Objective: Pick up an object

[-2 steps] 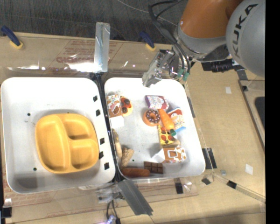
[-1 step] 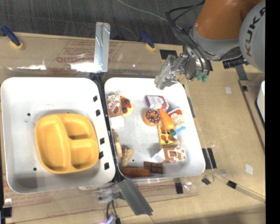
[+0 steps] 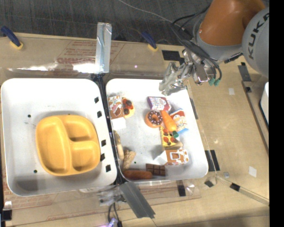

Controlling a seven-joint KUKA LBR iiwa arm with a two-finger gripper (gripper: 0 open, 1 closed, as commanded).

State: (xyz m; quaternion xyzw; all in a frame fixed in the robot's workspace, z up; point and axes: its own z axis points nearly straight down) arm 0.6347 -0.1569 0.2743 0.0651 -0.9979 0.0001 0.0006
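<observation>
The tool point(image 3: 173, 85) hangs over the far right corner of the right bin point(image 3: 137, 86), carried in by the grey arm point(image 3: 229, 18) with its orange band. Its pale fingers point down and toward the bin's floor, but they blur together against the white, so I cannot tell whether they stand apart or together; nothing shows between them.

Just below and slightly left of the tool lies a purple packet point(image 3: 157, 102), the nearest candidate for a pick, with a chocolate donut point(image 3: 154, 118) touching its lower edge and an orange carrot-like piece point(image 3: 169, 121) alongside. These crowd each other, so a descent there would likely nudge a neighbour. Further from the tool sit a small white carton point(image 3: 176, 157), a brown chocolate bar point(image 3: 155, 169) and a sausage point(image 3: 137, 175), pressed near the bin's closest wall, where fingers have little room. A printed packet point(image 3: 118, 106) lies to the tool's left beside the divider between bins, with bare white floor around it, which looks like the easiest approach.

The bin wall runs close behind the tool, limiting any retreat that way. Far to the left, the left bin point(image 3: 14, 98) holds a yellow divided tray point(image 3: 67, 144), well apart from the work. The worktop point(image 3: 236, 141) lies beyond the bins.
</observation>
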